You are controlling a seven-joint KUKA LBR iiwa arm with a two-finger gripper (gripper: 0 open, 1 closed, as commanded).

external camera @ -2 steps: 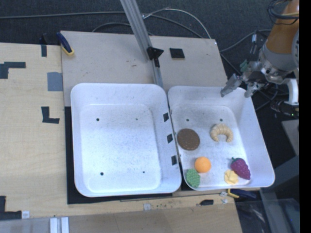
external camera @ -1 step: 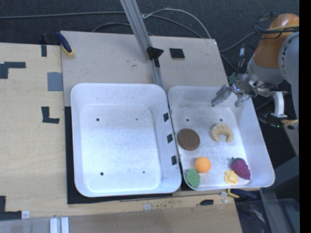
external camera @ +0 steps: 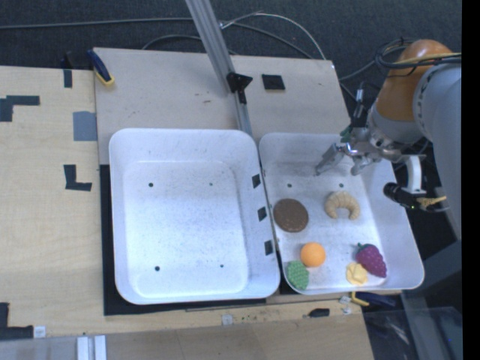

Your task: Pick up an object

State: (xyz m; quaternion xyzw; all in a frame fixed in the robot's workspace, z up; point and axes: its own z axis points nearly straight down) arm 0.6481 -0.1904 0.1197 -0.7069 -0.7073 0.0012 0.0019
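While our gripper [external camera: 341,163] hangs over the right bin [external camera: 397,223] near its 12 o'clock rim, fingers spread wide and holding nothing, we judge we are at the approach step, with no object chosen by contact yet. Nearest is the croissant [external camera: 343,205], just toward 6 o'clock from the fingertips. The chocolate cookie [external camera: 290,214] lies at 8 o'clock of it, the orange [external camera: 313,255] and purple grapes [external camera: 371,260] farther down. Next we should descend, straddle the croissant, then close.
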